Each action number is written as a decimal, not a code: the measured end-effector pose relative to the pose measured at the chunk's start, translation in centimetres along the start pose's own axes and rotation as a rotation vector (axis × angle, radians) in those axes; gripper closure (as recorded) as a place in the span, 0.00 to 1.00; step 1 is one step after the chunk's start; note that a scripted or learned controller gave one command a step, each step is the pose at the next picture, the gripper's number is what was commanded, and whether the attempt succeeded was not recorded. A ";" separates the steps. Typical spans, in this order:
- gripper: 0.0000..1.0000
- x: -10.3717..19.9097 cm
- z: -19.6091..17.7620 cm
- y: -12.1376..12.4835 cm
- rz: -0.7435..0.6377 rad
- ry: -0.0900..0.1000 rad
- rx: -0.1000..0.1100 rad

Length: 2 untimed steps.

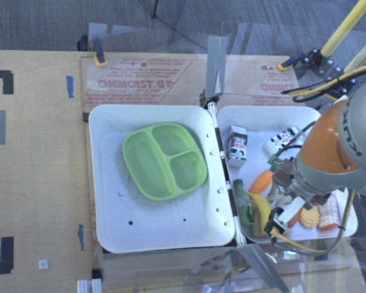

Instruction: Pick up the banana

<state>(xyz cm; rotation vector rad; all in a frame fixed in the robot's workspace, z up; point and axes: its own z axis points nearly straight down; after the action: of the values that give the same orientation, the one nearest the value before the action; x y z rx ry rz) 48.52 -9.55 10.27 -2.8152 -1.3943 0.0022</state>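
The yellow banana lies in the right bin near its front left corner, curving toward the front wall. My gripper hangs low over the bin just right of the banana, under the grey and orange wrist. Nothing shows as lifted in it. An orange carrot lies just behind the banana, and a green vegetable lies along the banana's left side, against the bin wall.
A small milk carton and a white black-spotted item sit at the back of the right bin. A round cracker and a red-and-white packet lie front right. The left bin holds a green divided plate.
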 end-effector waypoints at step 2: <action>1.00 -0.1 -0.9 0.0 0.002 -0.001 0.001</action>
<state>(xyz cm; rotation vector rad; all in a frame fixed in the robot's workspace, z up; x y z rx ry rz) 48.48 -9.61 11.16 -2.8164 -1.3908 0.0042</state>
